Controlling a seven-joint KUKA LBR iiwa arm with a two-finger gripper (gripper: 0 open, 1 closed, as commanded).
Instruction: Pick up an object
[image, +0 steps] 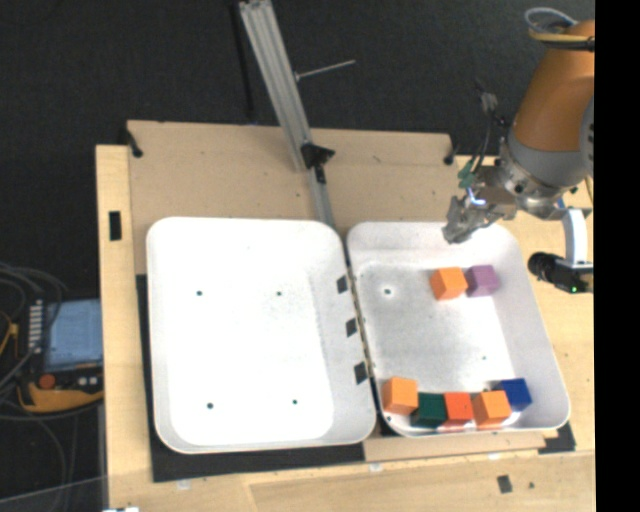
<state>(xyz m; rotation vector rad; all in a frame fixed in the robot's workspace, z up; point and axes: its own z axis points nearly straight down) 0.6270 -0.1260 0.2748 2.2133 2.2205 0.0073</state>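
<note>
The arm reaches in from the upper right, its gripper (463, 226) tilted down-left over the right bin's (535, 330) far rim; its grasp state cannot be told.

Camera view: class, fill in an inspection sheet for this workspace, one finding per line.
Surface: tan bench bearing two shallow white bins, left bin and right bin.
Job's things: in the right bin, orange cube beside purple cube; along the near wall, orange, green, orange, orange and blue cubes.
Clutter: nothing seen.
Gripper: gripper above the right bin's far edge.
Cables: black cables left of the bench.
Surroundings: dark floor, slanted metal rail.
</note>
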